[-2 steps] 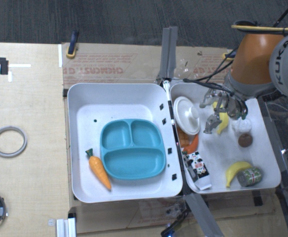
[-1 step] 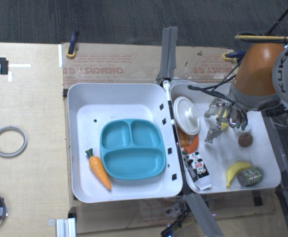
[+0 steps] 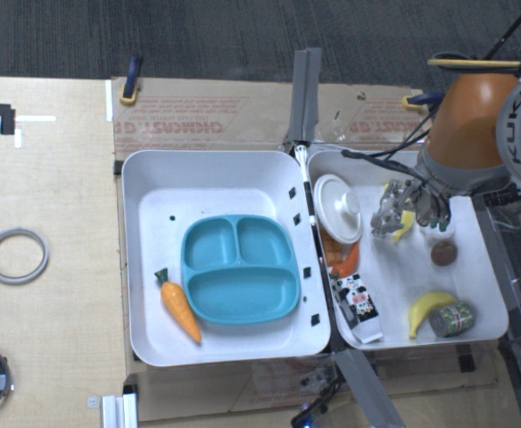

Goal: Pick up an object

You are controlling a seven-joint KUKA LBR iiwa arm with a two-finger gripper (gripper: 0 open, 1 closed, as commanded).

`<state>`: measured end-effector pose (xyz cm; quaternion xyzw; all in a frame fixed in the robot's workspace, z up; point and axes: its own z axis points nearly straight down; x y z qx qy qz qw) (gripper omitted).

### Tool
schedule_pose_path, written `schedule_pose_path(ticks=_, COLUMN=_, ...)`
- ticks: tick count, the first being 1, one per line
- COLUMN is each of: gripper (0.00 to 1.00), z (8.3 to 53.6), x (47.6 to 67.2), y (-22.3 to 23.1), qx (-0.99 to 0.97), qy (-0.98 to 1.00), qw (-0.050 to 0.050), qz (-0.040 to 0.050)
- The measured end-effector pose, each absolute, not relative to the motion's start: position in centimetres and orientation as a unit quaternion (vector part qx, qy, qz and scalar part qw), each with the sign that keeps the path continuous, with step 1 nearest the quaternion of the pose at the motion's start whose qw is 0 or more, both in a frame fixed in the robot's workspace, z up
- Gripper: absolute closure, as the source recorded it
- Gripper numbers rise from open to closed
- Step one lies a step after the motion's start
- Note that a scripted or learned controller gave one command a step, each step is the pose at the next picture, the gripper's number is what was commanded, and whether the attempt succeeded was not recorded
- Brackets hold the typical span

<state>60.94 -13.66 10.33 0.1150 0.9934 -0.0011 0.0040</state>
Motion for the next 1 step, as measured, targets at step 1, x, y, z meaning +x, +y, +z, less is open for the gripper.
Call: schedule_pose_path(ticks=1, gripper=1.00, z=16.18, x=55.99, y=-10.23, qx=0.252, qy=0.968, qw=0.001, qz=-0.0001)
